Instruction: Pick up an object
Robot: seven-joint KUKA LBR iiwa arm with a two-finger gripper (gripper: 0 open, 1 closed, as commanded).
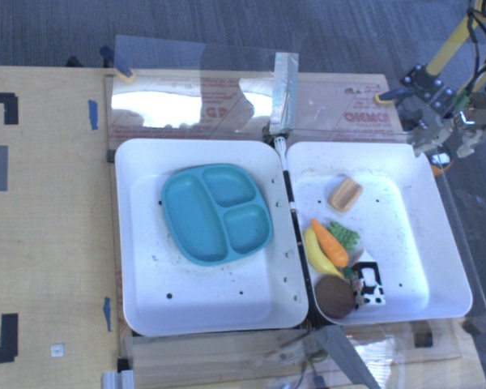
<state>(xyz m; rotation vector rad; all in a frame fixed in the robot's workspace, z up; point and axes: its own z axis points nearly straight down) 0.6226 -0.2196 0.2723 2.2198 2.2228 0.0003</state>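
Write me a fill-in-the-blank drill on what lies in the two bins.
1. The blue divided plate lies in the ____ bin.
2. The carrot rests against a yellow ____.
3. The plate has ____ compartments.
4. The tan block lies in the ____ bin.

Missing words: left; banana; three; right

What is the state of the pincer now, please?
Pincer: above the right bin's far right corner; open or closed cannot be told.
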